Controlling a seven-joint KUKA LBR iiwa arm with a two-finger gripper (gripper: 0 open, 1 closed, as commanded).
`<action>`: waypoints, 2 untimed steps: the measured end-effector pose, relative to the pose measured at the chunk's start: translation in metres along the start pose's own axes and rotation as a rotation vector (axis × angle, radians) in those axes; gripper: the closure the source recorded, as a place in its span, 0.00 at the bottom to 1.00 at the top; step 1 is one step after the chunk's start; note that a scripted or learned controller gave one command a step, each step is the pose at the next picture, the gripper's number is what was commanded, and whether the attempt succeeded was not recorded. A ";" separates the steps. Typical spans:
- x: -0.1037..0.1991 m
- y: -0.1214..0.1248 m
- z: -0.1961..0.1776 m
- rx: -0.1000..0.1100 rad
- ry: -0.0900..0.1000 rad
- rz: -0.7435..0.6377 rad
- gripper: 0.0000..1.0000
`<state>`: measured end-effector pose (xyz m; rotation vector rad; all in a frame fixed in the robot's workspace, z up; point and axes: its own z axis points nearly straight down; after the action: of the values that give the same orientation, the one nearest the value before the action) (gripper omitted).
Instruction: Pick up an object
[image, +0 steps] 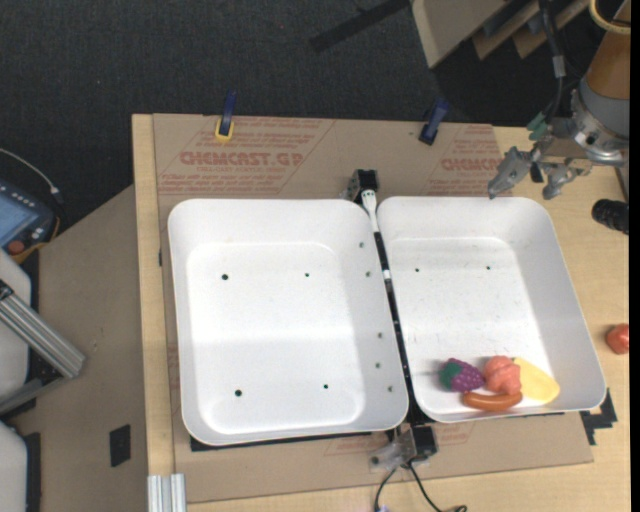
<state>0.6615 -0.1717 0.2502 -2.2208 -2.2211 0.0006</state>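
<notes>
Several toy foods lie in the near right corner of the right bin (480, 300): a purple grape bunch (462, 375), a red-orange lumpy fruit (503, 373), a yellow piece (538, 384) and an orange sausage-shaped piece (491, 401). My gripper (531, 173) hangs above the far right corner of the right bin, well away from the toys. Its two fingers are spread apart with nothing between them.
The left bin (280, 310) sits beside the right one, with a black divider strip (385, 290) between them. A small red object (618, 339) lies on the bench to the right of the right bin. Blue clamps (227, 115) hold the cardboard at the back.
</notes>
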 end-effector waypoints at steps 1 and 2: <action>0.015 -0.060 0.090 0.013 0.004 0.002 0.00; 0.027 -0.163 -0.030 -0.009 -0.002 0.003 0.00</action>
<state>0.4985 -0.1444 0.2809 -2.2292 -2.2231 -0.0073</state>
